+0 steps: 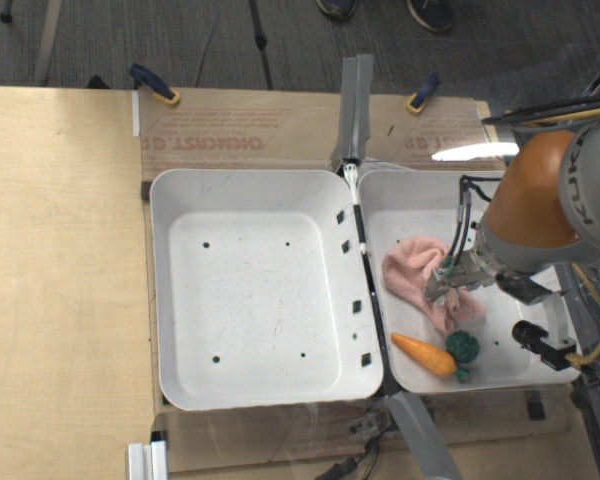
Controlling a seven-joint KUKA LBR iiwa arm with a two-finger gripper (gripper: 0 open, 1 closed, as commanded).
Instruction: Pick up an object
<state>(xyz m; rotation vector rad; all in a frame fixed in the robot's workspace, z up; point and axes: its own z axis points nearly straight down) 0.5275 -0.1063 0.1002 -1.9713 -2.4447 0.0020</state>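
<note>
While the hand (450, 280), grip unclear, presses the pink cloth (412, 268), a toy carrot (427, 354) lies just beside.

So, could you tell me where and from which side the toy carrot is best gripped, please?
Probably from straight above, across the middle of the toy carrot's orange body. It lies flat on the right bin's floor, long and narrow, its green top bulkier.

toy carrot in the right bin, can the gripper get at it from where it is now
Probably yes. The toy carrot lies uncovered at the near edge of the right bin, just beside the pink cloth where the gripper sits. Nothing lies over it.
</note>
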